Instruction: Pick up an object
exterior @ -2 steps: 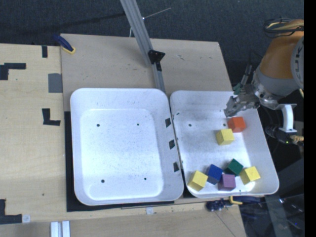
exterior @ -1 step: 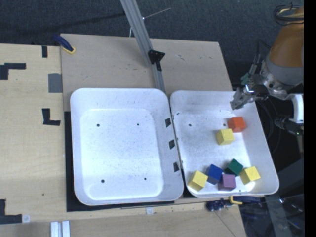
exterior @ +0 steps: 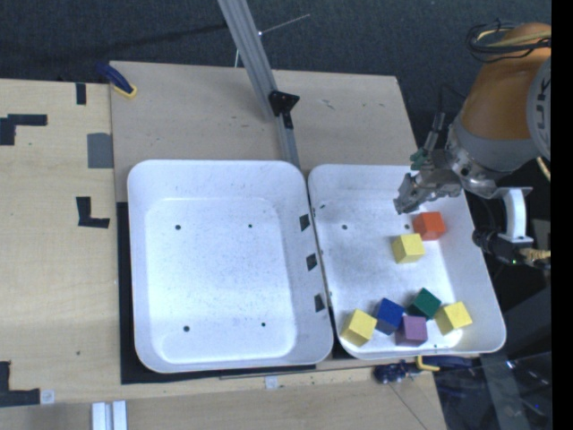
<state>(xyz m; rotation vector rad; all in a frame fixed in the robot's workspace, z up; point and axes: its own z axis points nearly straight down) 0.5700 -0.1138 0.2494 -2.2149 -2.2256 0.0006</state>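
Wooden bench (exterior: pixel 206 106) under a dark backdrop, two shallow white plastic bins side by side; left bin (exterior: pixel 143 267) has nothing in it, right bin (exterior: pixel 358 195) holds all the blocks. Grey arm with orange band (exterior: pixel 506 97) reaches in from the right, two-finger gripper (exterior: pixel 414 195) low over the far part of the right bin. Finger state: cannot tell, tips merge into a dark blur.

Nearest candidate is the small orange cube (exterior: pixel 430 225), just beside the gripper tip, toward the near-right side of it; looks apart, not between the fingers. Small yellow cube (exterior: pixel 408 247) sits just nearer the camera than the orange one, close enough to get bumped on a descent. No long axis, cubes are roughly square.

Cluster along the near edge, well apart from the gripper: yellow cube (exterior: pixel 360 326), blue cube (exterior: pixel 389 314), purple cube (exterior: pixel 414 329), green cube (exterior: pixel 427 303), another yellow cube (exterior: pixel 455 316). Slanted metal pole (exterior: pixel 251 43) crosses the far side, out of the way.
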